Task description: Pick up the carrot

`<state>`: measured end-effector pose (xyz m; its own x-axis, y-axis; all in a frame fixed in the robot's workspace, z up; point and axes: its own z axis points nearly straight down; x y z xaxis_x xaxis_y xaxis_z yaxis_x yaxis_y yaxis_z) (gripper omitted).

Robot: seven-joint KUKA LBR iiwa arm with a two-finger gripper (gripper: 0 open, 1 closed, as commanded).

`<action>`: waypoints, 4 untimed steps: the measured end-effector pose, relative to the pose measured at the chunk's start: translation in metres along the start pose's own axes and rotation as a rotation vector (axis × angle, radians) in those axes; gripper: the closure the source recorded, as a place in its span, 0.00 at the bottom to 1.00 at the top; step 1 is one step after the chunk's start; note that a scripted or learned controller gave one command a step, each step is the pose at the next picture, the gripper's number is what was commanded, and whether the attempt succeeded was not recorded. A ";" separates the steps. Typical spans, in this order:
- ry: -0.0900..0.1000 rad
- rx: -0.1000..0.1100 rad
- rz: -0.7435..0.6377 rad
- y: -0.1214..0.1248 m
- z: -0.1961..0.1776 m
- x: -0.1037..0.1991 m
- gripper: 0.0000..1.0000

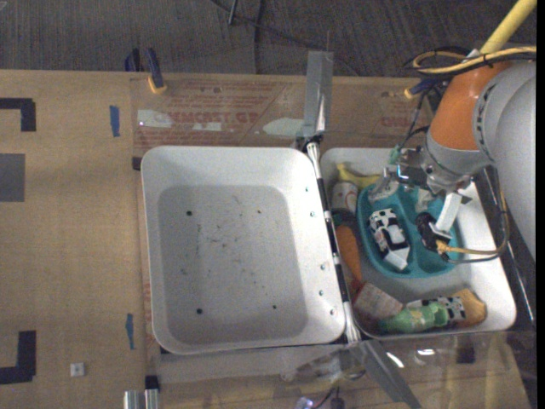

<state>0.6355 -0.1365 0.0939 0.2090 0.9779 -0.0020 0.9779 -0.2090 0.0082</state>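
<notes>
The carrot (347, 250) is a long orange piece lying along the left wall of the right bin (502, 301), just left of a teal dish (426, 258). My gripper (395, 181) hangs over the back of that bin, above the dish's far rim. It is to the right of the carrot and further back, apart from it. The carrot's near end tucks under a pale wrapper (375, 300).
A black-and-white cow-patterned toy (388, 234) lies in the teal dish. A yellow banana (355, 175) and a small jar (343, 196) sit at the back left of the right bin. A green bottle (415, 318) and an orange-yellow item (471, 306) lie along its front. The left bin (170, 169) stands beside it.
</notes>
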 end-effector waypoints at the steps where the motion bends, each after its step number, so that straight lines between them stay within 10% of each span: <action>1: 0.001 0.006 0.001 0.003 -0.092 0.049 0.00; 2: 0.004 -0.004 0.215 0.026 -0.012 0.039 0.00; 4: 0.014 -0.049 0.252 -0.101 -0.011 -0.014 0.00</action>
<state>0.5336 -0.1289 0.1037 0.4459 0.8948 0.0205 0.8932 -0.4463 0.0551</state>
